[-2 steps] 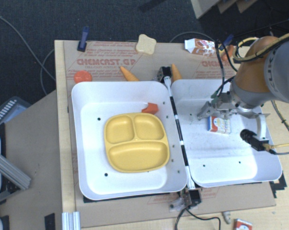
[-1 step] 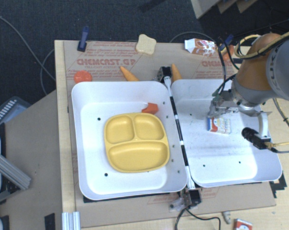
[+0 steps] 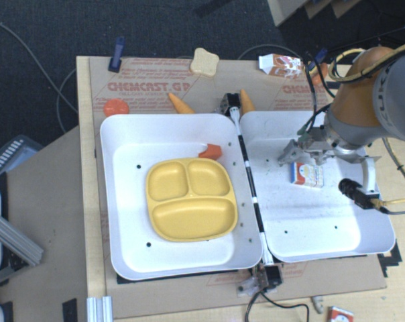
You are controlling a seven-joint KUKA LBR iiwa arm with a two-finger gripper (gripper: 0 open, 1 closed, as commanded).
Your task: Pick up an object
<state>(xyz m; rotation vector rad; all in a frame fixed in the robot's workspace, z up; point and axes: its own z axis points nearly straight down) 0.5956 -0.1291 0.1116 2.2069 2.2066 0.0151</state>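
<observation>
Lying just below the end effector (image 3: 308, 150), small carton (image 3: 306, 175); grip state impossible to tell.

Red print reading "CHEMCAST G.P" runs across the brown protective paper (image 3: 149, 84) covering the bench sheet, just behind the left white bin (image 3: 122, 180). More red lettering shows behind the right bin (image 3: 363, 240), too small to read. The small carton (image 3: 306, 174) in the right bin carries unreadable print.

Bench (image 3: 155, 89) bears two bins (image 3: 122, 247), perhaps carrots (image 3: 180, 104).
</observation>
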